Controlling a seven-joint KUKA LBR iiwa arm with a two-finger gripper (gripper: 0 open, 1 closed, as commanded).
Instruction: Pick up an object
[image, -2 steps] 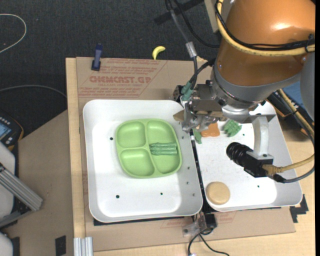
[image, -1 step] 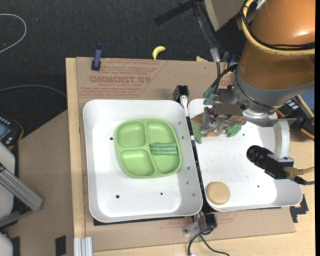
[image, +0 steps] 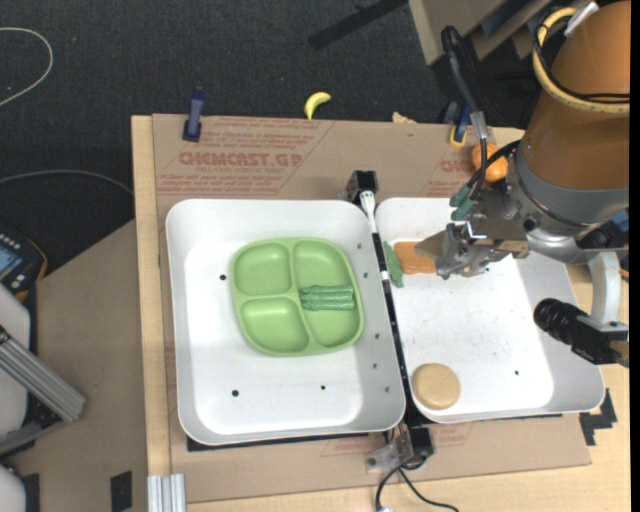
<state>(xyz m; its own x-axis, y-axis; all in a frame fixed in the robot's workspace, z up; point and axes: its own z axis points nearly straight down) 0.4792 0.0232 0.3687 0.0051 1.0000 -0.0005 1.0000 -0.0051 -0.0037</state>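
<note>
Brown bench (image: 250, 160), printed red along the far edge, blue clamp (image: 193, 113) at the far left corner. Directly on it, two white bins side by side, touching: left bin (image: 200, 330) and right bin (image: 530, 370).

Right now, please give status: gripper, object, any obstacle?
Gripper low in right bin, at orange carrot-like piece. Grasp unconfirmed. Round tan piece apart, near front.

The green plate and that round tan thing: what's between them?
In the camera view, the bins' touching rims lie between the green plate and the tan disc.
</note>
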